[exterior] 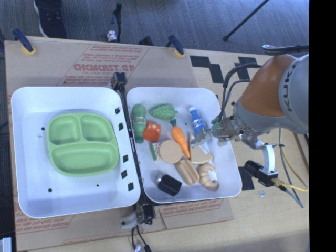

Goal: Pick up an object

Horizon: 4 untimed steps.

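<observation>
Cardboard sheet (105,62) under the bins reads "CHEMCAST GP" in red.

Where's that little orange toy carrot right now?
The orange toy carrot lies in the right-hand white bin, near its middle, between the red toy piece and the blue-capped bottle, just above the round tan disc.
</observation>
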Tool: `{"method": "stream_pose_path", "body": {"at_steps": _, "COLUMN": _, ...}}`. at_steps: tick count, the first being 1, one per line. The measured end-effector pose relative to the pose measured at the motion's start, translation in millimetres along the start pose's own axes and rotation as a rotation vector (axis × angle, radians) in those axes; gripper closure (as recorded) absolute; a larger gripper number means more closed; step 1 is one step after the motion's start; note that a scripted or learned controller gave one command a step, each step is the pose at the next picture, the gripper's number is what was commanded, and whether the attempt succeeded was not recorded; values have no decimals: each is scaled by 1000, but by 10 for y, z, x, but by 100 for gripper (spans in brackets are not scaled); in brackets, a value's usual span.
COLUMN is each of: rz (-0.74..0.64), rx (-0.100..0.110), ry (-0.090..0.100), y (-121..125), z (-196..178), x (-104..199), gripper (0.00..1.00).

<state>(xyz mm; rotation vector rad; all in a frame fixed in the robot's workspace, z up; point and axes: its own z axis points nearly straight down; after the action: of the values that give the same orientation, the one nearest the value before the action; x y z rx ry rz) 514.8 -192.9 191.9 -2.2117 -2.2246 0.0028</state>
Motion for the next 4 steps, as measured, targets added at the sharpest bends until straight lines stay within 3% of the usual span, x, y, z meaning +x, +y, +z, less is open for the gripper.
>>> {"method": "stream_pose_path", "body": {"at_steps": 1, "rz": -2, "rx": -11, "ry": -4, "y": 363, "z": 963, "x": 514, "gripper": 0}}
{"method": "stream_pose_path", "body": {"at_steps": 2, "rz": -1, "rx": -7, "ry": -1, "y": 582, "z": 965, "x": 488, "gripper": 0}}
{"method": "stream_pose_path", "body": {"at_steps": 3, "rz": -5, "rx": -7, "ry": 0, "y": 592, "z": 857, "x": 495, "gripper": 100}}
{"method": "stream_pose_path", "body": {"at_steps": 4, "rz": -5, "rx": -7, "ry": 0, "y": 591, "z": 858, "x": 496, "gripper": 0}}
